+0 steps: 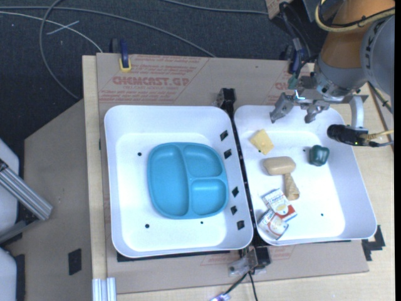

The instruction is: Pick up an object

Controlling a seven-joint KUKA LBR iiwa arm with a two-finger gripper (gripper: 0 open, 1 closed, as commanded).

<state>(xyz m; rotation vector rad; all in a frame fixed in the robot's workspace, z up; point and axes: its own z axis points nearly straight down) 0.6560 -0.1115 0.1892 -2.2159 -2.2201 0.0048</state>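
My gripper (pixel 296 109) hangs over the far edge of the right bin (pixel 351 199), open, its two grey fingers spread with nothing between them. Below it in that bin lie a pale yellow wedge (pixel 262 141), a dark green rounded object (pixel 317 155), a tan brush-shaped block with a handle (pixel 282 172), and a crumpled red-and-white packet (pixel 276 213). The yellow wedge is the nearest, a short way in front of and left of the fingertips. None of them touches the gripper.
The left bin (pixel 125 168) holds a blue divided plate (pixel 187 179). A black divider with clips (pixel 233 162) runs between the bins. The arm's orange band (pixel 354 24) sits at the top right. A blue clamp (pixel 124 54) grips the bench's far edge.
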